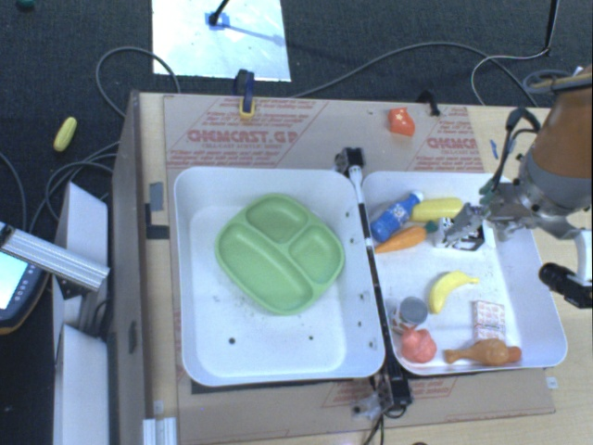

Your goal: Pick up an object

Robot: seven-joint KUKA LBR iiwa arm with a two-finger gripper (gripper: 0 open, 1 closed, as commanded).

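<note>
Reading "CHEMCAST GP" in red on the brown sheet (278,133) under both bins; the same print repeats at 1 o'clock, partly cut off. Label on the blue bottle (394,216) too small to read; likewise the small packet (488,320).

Right bin (537,276) holds the candidates: blue bottle and yellow oblong piece (435,209) at its 11 o'clock, carrot (400,240) touching the bottle's lower side, banana (449,288) at centre, pink ball (419,346), grey-capped jar (411,311), drumstick (482,352) along 6 o'clock.

Gripper (460,232) sits low just beside the carrot's tip and the yellow piece; whether the fingers are parted or grip anything, cannot tell.

Left bin (199,341) carries a green divided plate (280,253), bare floor around it. Orange block (400,121) lies outside, at 12 o'clock. Open room in the right bin at 3 o'clock.
</note>
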